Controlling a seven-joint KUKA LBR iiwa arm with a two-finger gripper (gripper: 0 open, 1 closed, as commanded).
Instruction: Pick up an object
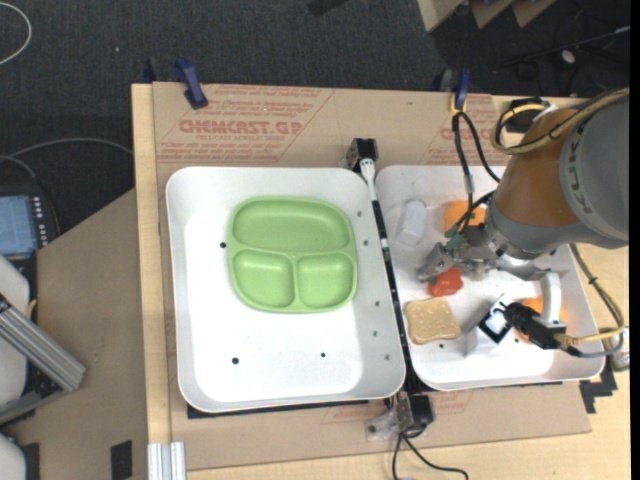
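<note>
Reaching in from the right, the grey arm [560, 193] with its orange band hangs low over the right bin [530, 368], its gripper [447, 261] down among the objects there. Whether it has hold of anything cannot be told from this angle. A red piece [447, 282] lies just below the gripper, touching or nearly so. A slice of toast [432, 321] sits near the bin's front left corner, a pale cup [411, 220] lies toward the back, and an orange item [456, 214] shows beside the arm. A black-and-white object [497, 322] and an orange stick [551, 301] rest to the toast's right. The left bin [200, 348] carries a green divided plate [293, 254]. Both bins stand side by side on a brown board [250, 123] printed with red lettering and fixed with blue clamps [190, 81]. Dark carpet [200, 18] surrounds the bench, with cables [480, 158] trailing across the board's far right.
</note>
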